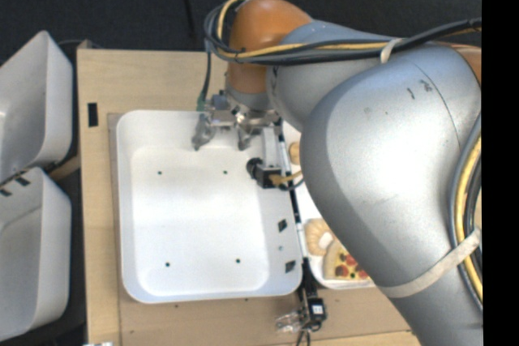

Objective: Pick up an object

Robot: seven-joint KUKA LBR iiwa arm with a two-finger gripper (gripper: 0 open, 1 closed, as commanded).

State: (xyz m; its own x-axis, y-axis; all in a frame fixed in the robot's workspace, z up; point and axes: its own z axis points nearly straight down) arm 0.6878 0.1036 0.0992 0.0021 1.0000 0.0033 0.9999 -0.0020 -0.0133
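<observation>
My gripper hangs over the far end of the left white bin, close to its back wall. Its two fingers point down and stand apart, open, with only the bin's white floor between them. In the right bin, mostly hidden under the arm, lie a pale rounded object and a light object with red spots. A tan piece peeks out beside the wrist.
The big grey arm covers most of the right bin. White moulded shapes stand off the bench at the left. A small metal clip sits at the bench's front edge.
</observation>
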